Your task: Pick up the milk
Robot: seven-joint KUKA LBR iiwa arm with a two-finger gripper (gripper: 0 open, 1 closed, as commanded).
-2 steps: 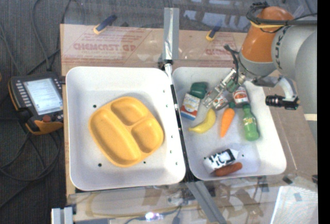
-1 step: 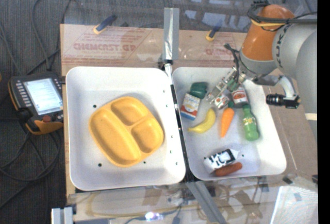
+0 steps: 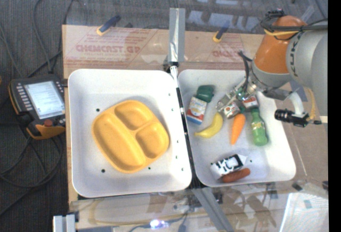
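Hovering low over the far part of the right bin (image 3: 287, 169), the gripper (image 3: 238, 98) is a small tangle of metal and colour from where I stand, and I cannot tell how it is set or whether it has anything in it. The milk (image 3: 198, 104), as best I can judge, is the small carton with the green top and red-and-blue label, lying on its side near the left wall of that bin, well left of the gripper. A banana (image 3: 211, 126) lies just beside its near end, perhaps touching. Further right sit a carrot (image 3: 237, 127) and a green bottle (image 3: 258, 128), and at the near edge a black-and-white packet (image 3: 229, 163) with a red sausage (image 3: 236, 175). The left bin (image 3: 80, 172) holds a yellow divided plate (image 3: 131, 134). I would guess the carton is light and fairly stiff, with smooth printed faces that could slip and walls that may dent if squeezed hard. Taking it across its narrow middle, between the two long flat sides and away from the banana, looks the safest hold.
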